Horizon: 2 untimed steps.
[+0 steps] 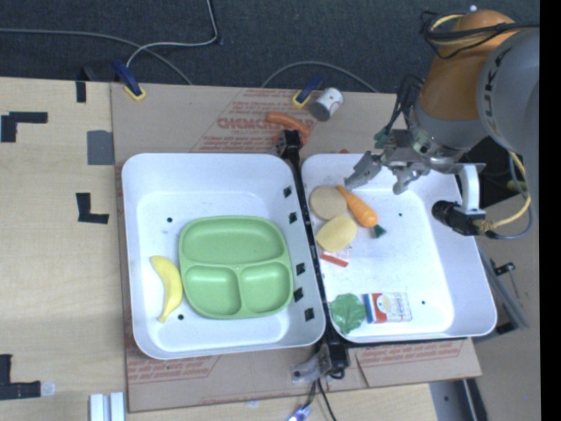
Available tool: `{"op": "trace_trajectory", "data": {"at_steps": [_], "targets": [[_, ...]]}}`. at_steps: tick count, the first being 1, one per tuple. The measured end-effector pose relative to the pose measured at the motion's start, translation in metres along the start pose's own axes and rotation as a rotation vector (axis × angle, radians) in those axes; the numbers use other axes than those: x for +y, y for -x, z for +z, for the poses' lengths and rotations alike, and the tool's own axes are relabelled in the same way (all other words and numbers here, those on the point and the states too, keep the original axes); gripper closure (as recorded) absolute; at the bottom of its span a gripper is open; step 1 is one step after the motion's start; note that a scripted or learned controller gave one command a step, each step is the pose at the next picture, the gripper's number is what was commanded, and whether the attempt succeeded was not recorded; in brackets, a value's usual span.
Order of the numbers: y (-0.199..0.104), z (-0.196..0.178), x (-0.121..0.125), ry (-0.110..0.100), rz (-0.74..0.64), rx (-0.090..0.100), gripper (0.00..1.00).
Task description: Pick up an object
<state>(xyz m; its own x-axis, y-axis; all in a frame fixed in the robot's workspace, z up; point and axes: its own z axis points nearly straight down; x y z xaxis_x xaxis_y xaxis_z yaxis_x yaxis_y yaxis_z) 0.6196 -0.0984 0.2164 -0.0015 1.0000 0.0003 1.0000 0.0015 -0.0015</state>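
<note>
The arm reaches in over the right bin [456, 261], and its gripper [386, 175] hangs above the bin's far end. The jaws stand spread apart with nothing between them.

The nearest thing to pick is a toy carrot [358, 206]. It lies on the bin floor just below the jaws and a little toward the left bin [149, 235]. Its long axis runs on a slant: the orange tip points up toward the jaws, and the green leafy end points away, toward the bin's middle. Judging by that slant, the jaws would need to close across the carrot's narrow width, not along its length.

Touching the carrot on the side away from the jaws are two pale round pieces, a tan one [326, 202] and a yellow one [337, 233], so a drop that strays that way may catch them instead.

Well apart from the jaws, at the bin's near end, lie a green leafy toy [347, 312] and a small carton [387, 307].
</note>
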Motion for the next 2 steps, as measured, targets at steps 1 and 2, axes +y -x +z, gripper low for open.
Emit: {"op": "trace_trajectory", "data": {"at_steps": [1, 2], "targets": [[0.031, 0.114, 0.04, -0.001, 0.002, -0.001, 0.0], [0.006, 0.126, 0.032, 0.012, 0.001, -0.004, 0.0]]}}
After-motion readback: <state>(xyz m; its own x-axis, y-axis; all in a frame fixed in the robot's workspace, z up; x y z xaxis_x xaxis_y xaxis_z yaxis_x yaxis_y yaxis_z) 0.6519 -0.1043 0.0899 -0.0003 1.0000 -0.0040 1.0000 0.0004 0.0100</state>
